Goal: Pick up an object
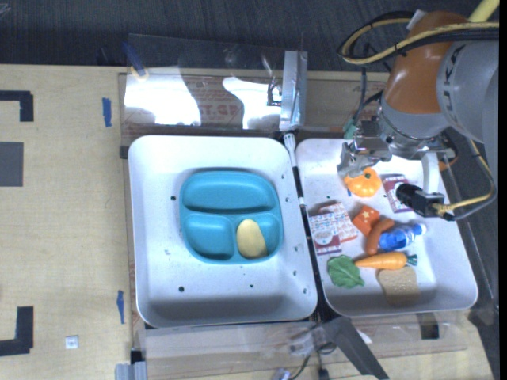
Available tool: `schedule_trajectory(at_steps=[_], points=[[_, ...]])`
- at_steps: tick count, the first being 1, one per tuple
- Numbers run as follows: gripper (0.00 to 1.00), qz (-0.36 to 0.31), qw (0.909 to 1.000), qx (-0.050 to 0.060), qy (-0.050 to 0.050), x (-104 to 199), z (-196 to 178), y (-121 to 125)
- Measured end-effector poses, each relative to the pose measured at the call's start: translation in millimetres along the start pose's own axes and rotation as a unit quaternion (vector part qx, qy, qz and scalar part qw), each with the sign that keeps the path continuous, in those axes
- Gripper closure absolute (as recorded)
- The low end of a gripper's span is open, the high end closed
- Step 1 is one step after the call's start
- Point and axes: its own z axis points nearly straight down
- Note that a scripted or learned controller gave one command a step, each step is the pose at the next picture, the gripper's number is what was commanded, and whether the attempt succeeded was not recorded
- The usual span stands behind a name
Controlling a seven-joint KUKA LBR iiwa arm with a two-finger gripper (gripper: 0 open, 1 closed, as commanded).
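My gripper (358,161) hangs over the far part of the right bin (458,285), directly above a small orange fruit (365,184) and touching or nearly touching its top. Nearer in that bin lie a white and red snack packet (329,226), an orange-red pepper (365,217), a brown sausage (379,233), a blue bottle (398,237), a carrot (383,260), a green leaf (344,271) and a bread slice (396,282). A maroon packet (394,192) lies just right of the fruit.
The left bin (150,236) holds a blue divided tray (226,196) with a yellow lemon-like item (251,237) in its near right compartment. A metal divider post (292,93) stands behind the bins. Cables loop off the arm (444,77) at the right.
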Motion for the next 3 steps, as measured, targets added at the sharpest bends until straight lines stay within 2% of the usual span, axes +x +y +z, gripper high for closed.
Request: schedule_trajectory(at_steps=[1, 2, 3], points=[[1.00, 0.025, 0.9997, 0.008, -0.002, -88, 63, -60], [0.00, 0.021, 0.9998, 0.004, -0.001, -83, 60, -56], [0.00, -0.038, 0.9993, 0.000, 0.000, -88, 99, -39]])
